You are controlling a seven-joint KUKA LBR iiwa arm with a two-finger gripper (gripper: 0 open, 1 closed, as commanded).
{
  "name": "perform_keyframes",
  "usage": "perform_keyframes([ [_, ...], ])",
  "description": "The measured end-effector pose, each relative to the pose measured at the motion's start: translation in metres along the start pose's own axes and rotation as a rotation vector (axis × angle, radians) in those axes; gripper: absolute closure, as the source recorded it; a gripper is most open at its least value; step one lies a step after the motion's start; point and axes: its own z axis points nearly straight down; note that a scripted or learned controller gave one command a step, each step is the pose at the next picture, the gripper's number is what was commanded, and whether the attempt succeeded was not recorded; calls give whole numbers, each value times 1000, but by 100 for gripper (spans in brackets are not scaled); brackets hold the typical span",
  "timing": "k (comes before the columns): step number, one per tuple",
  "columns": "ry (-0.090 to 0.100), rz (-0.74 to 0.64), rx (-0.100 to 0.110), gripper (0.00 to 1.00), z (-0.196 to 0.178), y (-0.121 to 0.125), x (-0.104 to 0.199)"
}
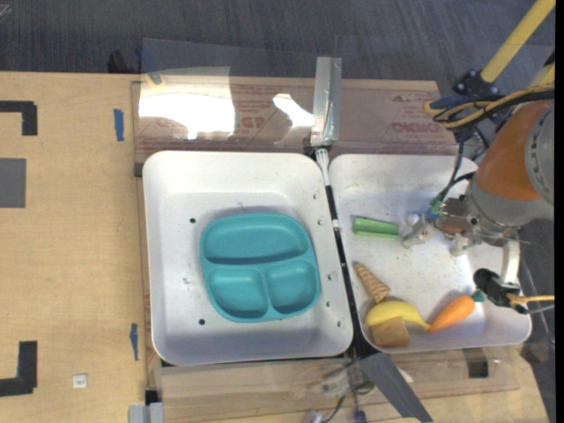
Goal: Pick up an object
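Green stick (375, 227) lies loose in the right bin (388, 176), toward its far edge, just beside the gripper (421, 228); whether its fingers are spread or closed, I cannot tell. It looks light, stiff and smooth; grasp across its middle. Glossy white floor, open space around.

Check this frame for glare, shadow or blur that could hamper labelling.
Camera view: strong glare on the clear panel behind the left bin; the teal tray is sharp and evenly lit; the gripper is slightly soft, casting faint shadow in the right bin.
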Motion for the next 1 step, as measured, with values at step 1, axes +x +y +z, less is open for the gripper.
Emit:
perform_keyframes([
  [1, -1, -249, 1, 0, 1, 52, 55],
])
